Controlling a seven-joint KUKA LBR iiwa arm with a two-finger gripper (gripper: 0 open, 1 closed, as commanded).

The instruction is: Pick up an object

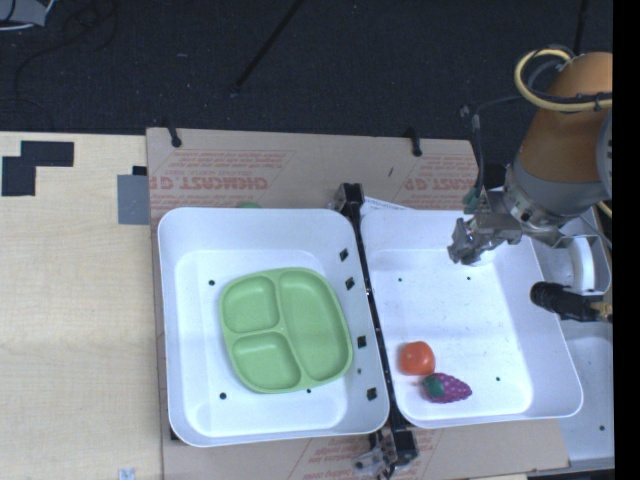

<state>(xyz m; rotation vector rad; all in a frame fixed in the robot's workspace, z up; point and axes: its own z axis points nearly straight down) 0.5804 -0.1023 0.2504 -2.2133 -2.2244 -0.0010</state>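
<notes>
**Two small toy fruits wait at the near edge of the right bin**

Your tool hangs over the far part of the right bin, well apart from anything it could pick. You cannot tell from this slanted view whether it is apart or together, so check that before you send it down.

The candidates lie toward the near side of that bin: an orange-red toy fruit, rounded and blocky, and just beside it, nearer the rim, a purple grape bunch with a green tip. They sit close enough that they may be touching.

Both look like light plastic play food, stiff enough to hold shape under a squeeze, probably smooth and a little slippery. The orange-red piece seems the easier take: close across its middle, from the side away from the grapes, so you do not nudge both. The knobbly grape bunch may roll or squirt out; grip it across its short width if you choose it.

The left bin carries a green divided plate, lying flat, which would likely be awkward to pinch.
</notes>
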